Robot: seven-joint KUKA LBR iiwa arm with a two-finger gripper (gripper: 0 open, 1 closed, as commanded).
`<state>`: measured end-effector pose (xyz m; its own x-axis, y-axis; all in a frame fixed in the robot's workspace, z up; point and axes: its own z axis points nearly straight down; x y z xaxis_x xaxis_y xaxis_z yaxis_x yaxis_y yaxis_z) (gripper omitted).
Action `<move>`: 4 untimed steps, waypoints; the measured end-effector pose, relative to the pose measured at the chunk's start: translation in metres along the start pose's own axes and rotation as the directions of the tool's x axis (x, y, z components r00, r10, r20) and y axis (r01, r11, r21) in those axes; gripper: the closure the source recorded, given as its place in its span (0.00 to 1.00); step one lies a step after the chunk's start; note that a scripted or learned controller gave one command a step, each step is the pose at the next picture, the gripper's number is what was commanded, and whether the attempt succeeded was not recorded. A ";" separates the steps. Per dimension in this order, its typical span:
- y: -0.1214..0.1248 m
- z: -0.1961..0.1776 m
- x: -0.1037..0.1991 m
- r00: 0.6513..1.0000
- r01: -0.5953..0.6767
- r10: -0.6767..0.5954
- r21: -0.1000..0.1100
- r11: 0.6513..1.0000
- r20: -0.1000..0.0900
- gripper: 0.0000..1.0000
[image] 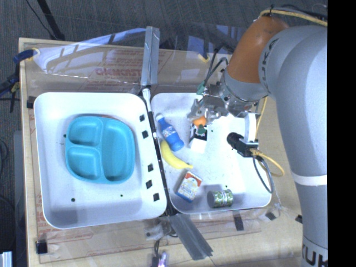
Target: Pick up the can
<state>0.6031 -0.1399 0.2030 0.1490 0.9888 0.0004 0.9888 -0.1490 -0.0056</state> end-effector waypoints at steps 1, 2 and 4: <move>0.000 -0.009 0.001 1.000 0.007 -0.007 0.003 1.000 0.001 1.00; 0.000 -0.018 0.002 1.000 0.015 -0.015 0.006 1.000 0.002 1.00; 0.005 -0.006 -0.015 0.999 0.041 -0.041 -0.004 0.999 0.001 1.00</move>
